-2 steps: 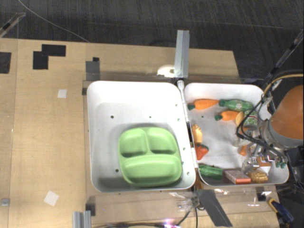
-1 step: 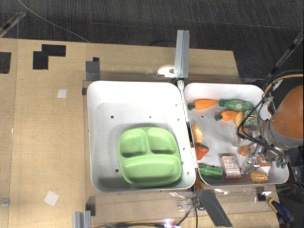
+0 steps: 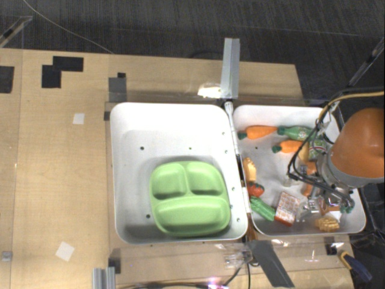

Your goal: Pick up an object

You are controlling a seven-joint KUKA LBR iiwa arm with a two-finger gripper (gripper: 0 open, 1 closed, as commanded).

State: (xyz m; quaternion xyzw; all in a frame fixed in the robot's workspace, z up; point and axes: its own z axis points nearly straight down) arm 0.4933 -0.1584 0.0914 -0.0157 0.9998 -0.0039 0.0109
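Gripper (image 3: 314, 205) seen low in right bin (image 3: 361, 224), jaw state cannot be told. Nearest candidate: red-white packet (image 3: 287, 208), just left of gripper, long axis tilted near-vertical.

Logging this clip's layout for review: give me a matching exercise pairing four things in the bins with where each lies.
Things:
1. green tray
2. carrot
3. snack packet
4. arm's orange band

Places:
A. right bin, far edge
B. over the right bin's right side
C. left bin
D. right bin, near edge

Pairs: 1-C, 2-A, 3-D, 4-B
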